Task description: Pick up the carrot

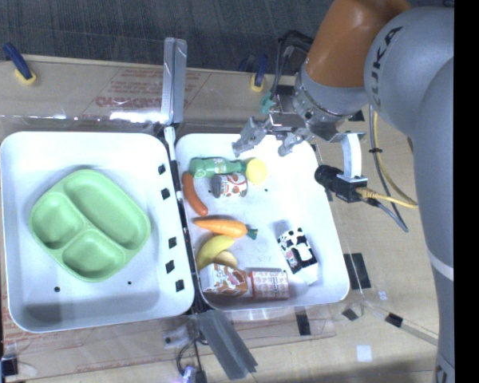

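Note:
The carrot (pixel 219 227) lies on its side in the middle of the right bin (pixel 329 238), orange with a dark green stem end pointing right. My gripper (pixel 266 142) hangs over the bin's far edge, up and to the right of the carrot, well apart from it. Its two fingers (pixel 246 141) are spread open and nothing is between them.
Around the carrot lie a sausage (pixel 194 194), a green bottle (pixel 214 167), a small can (pixel 231 185), a lemon (pixel 257 171), a banana (pixel 215 251), a labelled can (pixel 247 282) and a black-and-white carton (pixel 298 253). The left bin (pixel 16 286) holds a green divided plate (pixel 89 223).

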